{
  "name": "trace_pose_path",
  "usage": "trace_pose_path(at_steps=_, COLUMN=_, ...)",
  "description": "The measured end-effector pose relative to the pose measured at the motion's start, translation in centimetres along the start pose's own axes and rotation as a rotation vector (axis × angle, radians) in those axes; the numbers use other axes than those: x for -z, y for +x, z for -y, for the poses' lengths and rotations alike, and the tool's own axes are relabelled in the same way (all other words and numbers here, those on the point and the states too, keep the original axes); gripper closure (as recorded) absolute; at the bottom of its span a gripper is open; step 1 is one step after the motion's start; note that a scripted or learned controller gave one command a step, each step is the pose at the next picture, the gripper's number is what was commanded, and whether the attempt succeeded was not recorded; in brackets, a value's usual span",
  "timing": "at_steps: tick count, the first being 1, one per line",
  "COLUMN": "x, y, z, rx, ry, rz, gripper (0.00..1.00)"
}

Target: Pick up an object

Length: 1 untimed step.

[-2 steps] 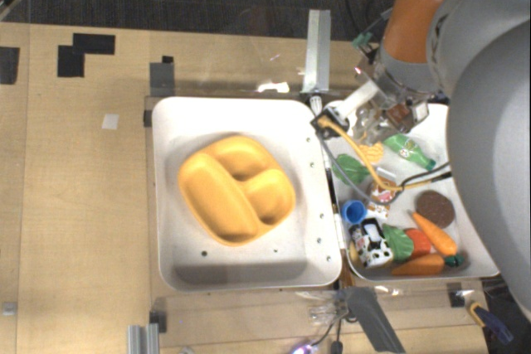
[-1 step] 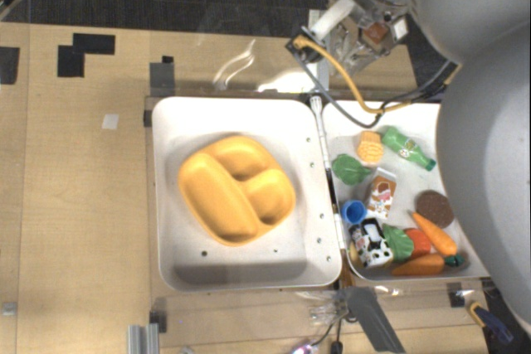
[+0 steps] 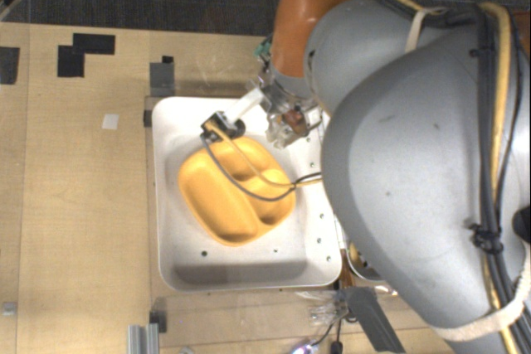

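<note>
A yellow, shallow, two-lobed dish (image 3: 226,196) lies in the middle of the left white bin (image 3: 178,261). My gripper (image 3: 287,125) hangs over the bin's far right part, just beyond the dish's far right edge and above it. From this angle the wrist hides the gripper's tip, and nothing shows between the gripper and the dish. The grey arm with its orange band (image 3: 300,4) reaches in from the right.
The bulky arm covers nearly all of the right bin. Metal brackets (image 3: 162,79) stand at the left bin's corners. Black marks (image 3: 85,54) lie on the wooden bench at the far left. Dark carpet runs along the back.
</note>
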<state>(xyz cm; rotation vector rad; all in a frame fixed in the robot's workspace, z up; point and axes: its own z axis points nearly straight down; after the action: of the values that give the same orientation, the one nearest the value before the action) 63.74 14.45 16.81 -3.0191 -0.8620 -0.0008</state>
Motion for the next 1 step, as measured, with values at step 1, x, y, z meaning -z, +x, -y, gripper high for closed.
trace_pose_path(at_steps=1, x=-7.07, y=2.25, z=3.09, rx=0.254, ry=-0.002, rz=-0.004, gripper=1.00)
